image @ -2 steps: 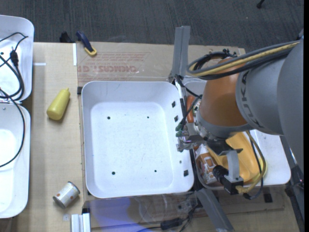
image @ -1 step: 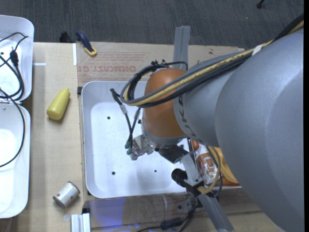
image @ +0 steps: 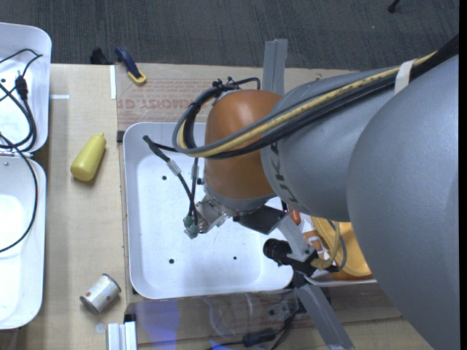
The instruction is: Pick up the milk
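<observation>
Here the tool hangs over the white bin; whether it is closed cannot be told. Mirrored cardboard lettering beyond the bin is unreadable.

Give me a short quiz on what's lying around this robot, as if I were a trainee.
1. True or false: the yellow bottle lies inside the middle bin.
2. Where is the small can? A) on the bench, by that bin's lower-left corner; B) inside that bin; C) on top of the arm.
3. What trails across the far-left white bin?
Key: 1 false, it lies on the bench beside the bin. 2 A. 3 black cables.
</observation>
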Robot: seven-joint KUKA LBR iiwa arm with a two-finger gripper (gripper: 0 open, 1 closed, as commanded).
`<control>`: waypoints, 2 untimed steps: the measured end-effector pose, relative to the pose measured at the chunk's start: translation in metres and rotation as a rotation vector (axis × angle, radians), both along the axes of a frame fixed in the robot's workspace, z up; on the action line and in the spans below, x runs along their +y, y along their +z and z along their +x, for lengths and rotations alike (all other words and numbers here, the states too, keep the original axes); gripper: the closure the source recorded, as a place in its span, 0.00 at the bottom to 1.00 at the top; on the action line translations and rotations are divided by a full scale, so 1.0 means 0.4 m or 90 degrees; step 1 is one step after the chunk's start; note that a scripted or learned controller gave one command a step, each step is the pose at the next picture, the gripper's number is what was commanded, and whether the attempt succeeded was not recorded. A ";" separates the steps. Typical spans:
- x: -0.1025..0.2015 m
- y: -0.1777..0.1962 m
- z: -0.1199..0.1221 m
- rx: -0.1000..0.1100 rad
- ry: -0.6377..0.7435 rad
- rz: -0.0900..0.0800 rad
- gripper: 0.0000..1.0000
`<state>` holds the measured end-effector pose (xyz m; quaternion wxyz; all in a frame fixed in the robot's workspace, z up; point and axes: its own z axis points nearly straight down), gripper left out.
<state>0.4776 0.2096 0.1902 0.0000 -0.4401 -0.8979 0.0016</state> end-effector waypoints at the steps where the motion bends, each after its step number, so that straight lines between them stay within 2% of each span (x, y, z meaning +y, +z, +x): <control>1: -0.153 -0.021 0.000 0.001 0.067 0.001 1.00; 2: 0.017 0.014 0.000 0.000 0.165 0.001 1.00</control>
